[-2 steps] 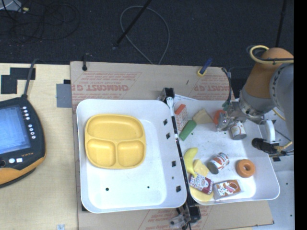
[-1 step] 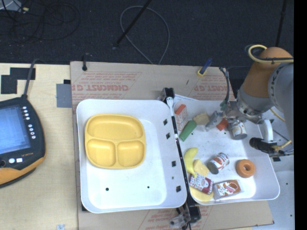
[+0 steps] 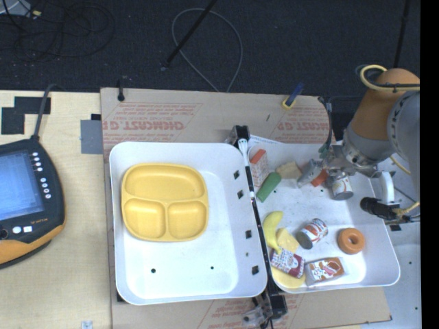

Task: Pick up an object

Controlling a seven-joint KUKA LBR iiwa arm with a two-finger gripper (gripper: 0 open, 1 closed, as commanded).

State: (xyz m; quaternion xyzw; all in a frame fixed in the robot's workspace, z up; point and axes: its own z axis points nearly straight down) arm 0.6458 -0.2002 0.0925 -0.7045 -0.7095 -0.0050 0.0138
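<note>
My gripper (image 3: 325,173) hangs low over the upper right part of the right bin (image 3: 376,274), reaching in from the right under the orange band (image 3: 384,112). A small orange-red piece (image 3: 317,179) lies right at its tip, and whether it is held is unclear. A beige block (image 3: 289,169) sits just left of the gripper. Further left lies a green cylinder (image 3: 268,186). Lower in the bin are a yellow banana (image 3: 274,226), a red and white can (image 3: 314,232), an orange doughnut (image 3: 352,240) and two red packets (image 3: 287,262) (image 3: 324,270).
The left bin (image 3: 180,279) holds a yellow divided plate (image 3: 164,201). A raised divider (image 3: 247,204) separates the two bins. A handheld control pendant (image 3: 27,197) rests on the bench at the far left. Cables (image 3: 206,26) trail behind the bins.
</note>
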